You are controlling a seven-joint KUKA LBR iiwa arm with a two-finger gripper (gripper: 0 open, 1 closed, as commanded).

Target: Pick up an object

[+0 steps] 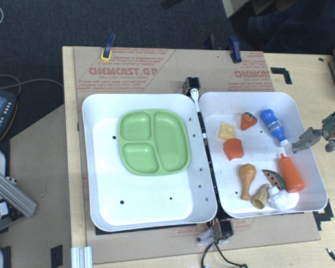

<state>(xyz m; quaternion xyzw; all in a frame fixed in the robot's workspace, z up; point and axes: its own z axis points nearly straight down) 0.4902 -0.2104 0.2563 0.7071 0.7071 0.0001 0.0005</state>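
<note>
Likely a lab: clamped bench board (156, 66), floor cables (22, 85).

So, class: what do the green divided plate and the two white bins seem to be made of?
Green divided plate: probably moulded plastic, matte; even pastel colour, soft rounded compartment ridges. White bins: likely thin formed plastic, slightly glossy; smooth rounded corners and a faint sheen. Neither can be confirmed by sight alone.

Count of what lies on the bench

Two white bins: the left bin (100, 194) has one green divided plate (154, 141); the right bin (307, 191) has eight small items: one blue bottle (272, 125), one orange bottle (290, 172), one drumstick (247, 178), one red block (233, 148), one yellow piece (227, 130), one watermelon slice (272, 177), one cone (261, 195), one small orange-red toy (248, 120).
</note>
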